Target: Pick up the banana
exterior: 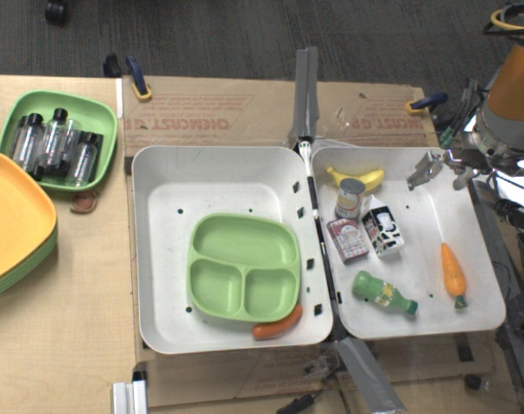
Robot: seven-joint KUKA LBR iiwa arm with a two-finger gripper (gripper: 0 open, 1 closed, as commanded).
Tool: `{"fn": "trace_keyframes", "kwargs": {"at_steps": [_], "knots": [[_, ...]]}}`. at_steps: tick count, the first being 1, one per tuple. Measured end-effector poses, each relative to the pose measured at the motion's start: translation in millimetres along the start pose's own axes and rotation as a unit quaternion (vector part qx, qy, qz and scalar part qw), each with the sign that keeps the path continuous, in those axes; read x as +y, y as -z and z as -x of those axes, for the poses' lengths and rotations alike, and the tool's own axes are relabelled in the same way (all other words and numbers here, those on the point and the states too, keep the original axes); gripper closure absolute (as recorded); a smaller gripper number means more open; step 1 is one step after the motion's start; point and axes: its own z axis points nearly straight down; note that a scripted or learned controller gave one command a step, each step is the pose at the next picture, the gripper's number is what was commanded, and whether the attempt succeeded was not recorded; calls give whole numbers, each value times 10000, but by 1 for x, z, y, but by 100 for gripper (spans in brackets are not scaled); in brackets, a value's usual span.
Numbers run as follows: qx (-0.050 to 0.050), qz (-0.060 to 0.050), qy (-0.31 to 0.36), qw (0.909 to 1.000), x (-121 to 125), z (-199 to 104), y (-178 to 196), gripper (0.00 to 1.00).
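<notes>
The yellow banana [358, 178] lies in the right bin [482, 257] near its back left corner, partly hidden behind a small can [350, 198]. My gripper [441, 167] hangs at the bin's back right edge, well to the right of the banana. Its fingers [419, 173] stand apart with nothing between them.
The right bin also holds a maroon packet [349, 239], a black-and-white carton [383, 229], a green bottle [383, 293] and an orange carrot [452, 273]. The left bin [158, 231] carries a green divided tray [244, 268] and a sausage [276, 323]. Orange plates [15, 231] sit far left.
</notes>
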Motion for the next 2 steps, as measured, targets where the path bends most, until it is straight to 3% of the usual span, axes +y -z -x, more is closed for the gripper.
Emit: {"fn": "trace_keyframes", "kwargs": {"at_steps": [1,2], "knots": [[0,4,588,9983,19,-10,-95,0],[-4,16,465,9989,25,-31,-79,0]]}}
